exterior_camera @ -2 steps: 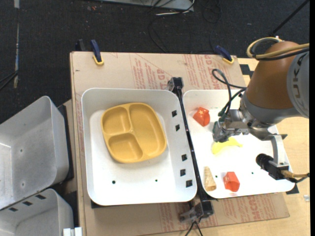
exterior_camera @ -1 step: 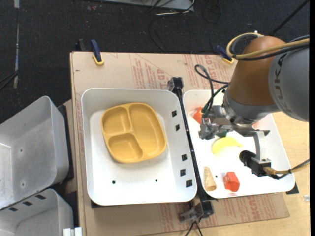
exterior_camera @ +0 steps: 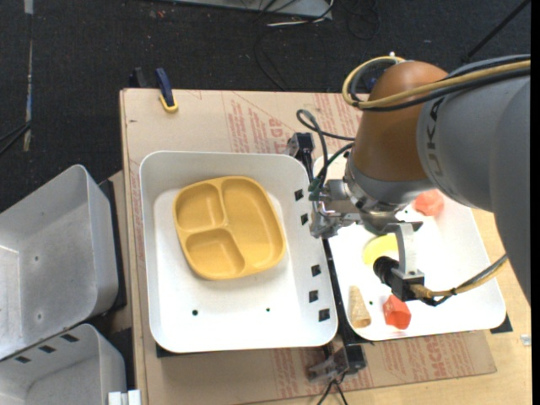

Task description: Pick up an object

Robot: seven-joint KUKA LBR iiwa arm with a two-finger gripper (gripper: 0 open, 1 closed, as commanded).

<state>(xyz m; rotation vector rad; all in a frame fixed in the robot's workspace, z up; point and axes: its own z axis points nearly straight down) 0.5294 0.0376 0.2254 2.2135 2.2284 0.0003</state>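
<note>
Hovering over the right bin, close to its left wall. The wrist is covering most of the gripper, so there is no telling from this view whether it is open or closed. Nothing is showing as held.

Candidates are sitting in the right bin:
- a yellow piece, just beside the wrist and partly hidden by it
- a tan wedge, near the front-left corner
- a red block, just beside the wedge
- a pink piece, peeking out by the arm further back

The left bin is carrying a yellow divided plate.

The small pieces are looking like light, rigid plastic, probably smooth and prone to slipping. The red block is looking like the cleanest target, pinched across its short sides. The wedge is tapering, so it is likely to squirt out unless taken at the thick end. The plate is looking too broad to span, so a rim pinch is the only option there.
</note>
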